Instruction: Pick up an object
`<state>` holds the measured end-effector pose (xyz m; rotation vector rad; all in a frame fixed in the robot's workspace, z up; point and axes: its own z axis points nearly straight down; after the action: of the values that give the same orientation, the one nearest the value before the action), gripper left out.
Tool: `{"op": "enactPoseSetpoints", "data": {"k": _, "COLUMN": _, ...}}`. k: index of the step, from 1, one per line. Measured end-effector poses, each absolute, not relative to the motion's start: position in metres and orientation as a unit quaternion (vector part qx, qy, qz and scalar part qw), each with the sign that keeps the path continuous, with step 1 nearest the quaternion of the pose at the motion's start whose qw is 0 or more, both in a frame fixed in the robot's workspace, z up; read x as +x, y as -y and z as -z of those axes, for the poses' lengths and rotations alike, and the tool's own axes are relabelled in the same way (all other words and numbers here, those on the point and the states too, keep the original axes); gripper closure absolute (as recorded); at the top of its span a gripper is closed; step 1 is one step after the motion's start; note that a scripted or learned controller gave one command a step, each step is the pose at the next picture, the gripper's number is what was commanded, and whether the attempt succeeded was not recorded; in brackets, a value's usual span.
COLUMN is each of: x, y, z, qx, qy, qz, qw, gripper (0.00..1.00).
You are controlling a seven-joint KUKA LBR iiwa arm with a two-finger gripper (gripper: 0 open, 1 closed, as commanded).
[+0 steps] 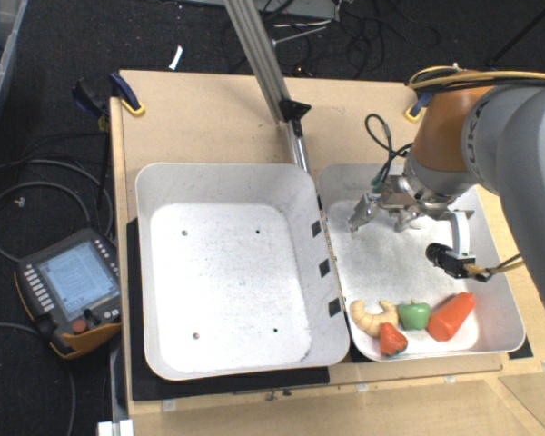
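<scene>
Objects: four small items are seen clustered at the near edge of the right bin (490,243), well apart from the hand.
Orange piece (451,317): an elongated, carrot-like shape is shown, tilted, with its broad end uppermost.
Green piece (415,314): a rounded, glossy, pepper-like form is seen just beside the orange piece.
Cream piece (372,315): a curved, pale, ridged form is placed left of the green one, touching it.
Red piece (392,338): a small rounded shape is set nearest the bin's front rim.
Hand (381,214): it is held over the far part of the right bin; nothing is seen between its fingers, which appear spread apart.
Left bin (154,198): white, with a speckled floor.
Counter (209,116): tan board is shown under both bins.
</scene>
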<state>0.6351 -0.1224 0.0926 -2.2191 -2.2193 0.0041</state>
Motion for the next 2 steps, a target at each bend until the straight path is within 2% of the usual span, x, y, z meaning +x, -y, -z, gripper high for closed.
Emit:
{"op": "enactPoseSetpoints", "data": {"k": 1, "x": 0.637, "y": 0.123, "z": -0.106, "qx": -0.707, "qy": 0.707, "qz": 0.0006, "qw": -0.001, "gripper": 1.00}}
{"op": "enactPoseSetpoints", "data": {"k": 2, "x": 0.637, "y": 0.122, "z": -0.170, "qx": -0.707, "qy": 0.708, "qz": 0.0019, "qw": -0.003, "gripper": 1.00}}
